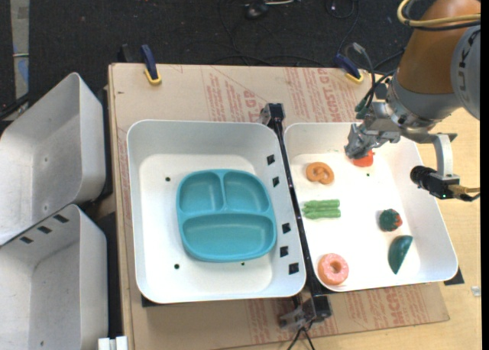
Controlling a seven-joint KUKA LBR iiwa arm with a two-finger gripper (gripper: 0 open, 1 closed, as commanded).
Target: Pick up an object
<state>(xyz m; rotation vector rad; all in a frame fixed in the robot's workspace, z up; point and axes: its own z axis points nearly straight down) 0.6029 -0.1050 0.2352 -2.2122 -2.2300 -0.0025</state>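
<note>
Claw point(361, 150) sits low at the right bin's point(439, 222) far edge, over a small red object point(363, 160) half hidden beneath it; its long axis and the finger state cannot be told. An orange ring point(320, 173) lies just left.

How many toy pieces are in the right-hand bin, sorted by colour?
Green: 3 (bean pods, round dark piece, teal leaf-shaped piece)
Orange: 1 (ring)
Pink: 1 (doughnut)
Red: 1 (piece under the pincer)
Total: 6
</note>
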